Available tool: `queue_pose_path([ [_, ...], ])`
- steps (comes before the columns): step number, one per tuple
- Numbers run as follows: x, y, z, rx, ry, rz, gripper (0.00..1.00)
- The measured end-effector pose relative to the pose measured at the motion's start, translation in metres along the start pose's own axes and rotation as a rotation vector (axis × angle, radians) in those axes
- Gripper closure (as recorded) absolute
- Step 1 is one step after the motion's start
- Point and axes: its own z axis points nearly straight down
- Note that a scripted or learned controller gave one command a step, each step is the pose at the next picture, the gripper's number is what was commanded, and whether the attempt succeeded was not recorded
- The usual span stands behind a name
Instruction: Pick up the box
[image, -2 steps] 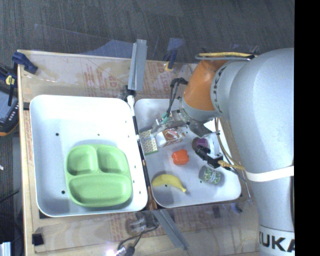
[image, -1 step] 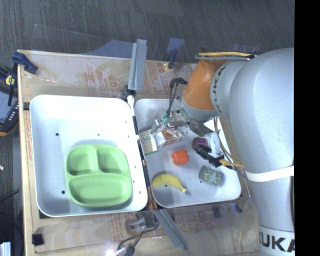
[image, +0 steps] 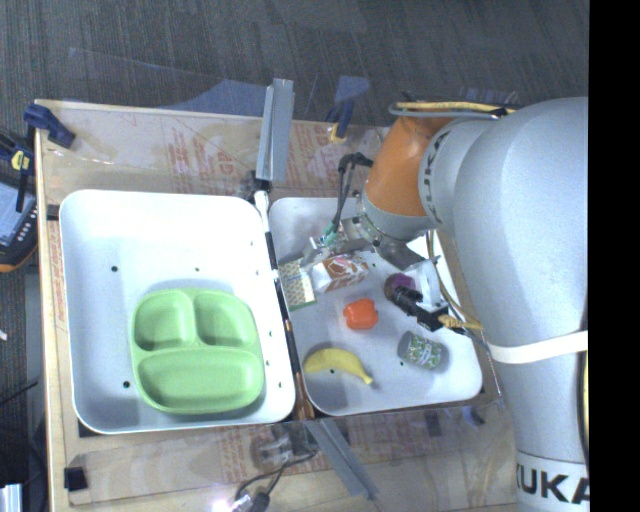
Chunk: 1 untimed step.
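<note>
Grey arm links (image: 520, 250) were seen filling the near right of the view, the orange band (image: 398, 170) lying above the right bin (image: 400, 395). At the bin's upper-left end the gripper (image: 335, 238) was positioned low over the box (image: 340, 270), which lay just below and slightly right of it, its long axis running roughly left to right, beside a patterned packet (image: 296, 285). Whether the box was grasped or the gripper released could not be told.
</note>
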Motion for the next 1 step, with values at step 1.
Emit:
queue_pose_path([
  [1, 0.0051, 0.0036, -0.0104, -0.005, 0.007, -0.008, 1.0],
])
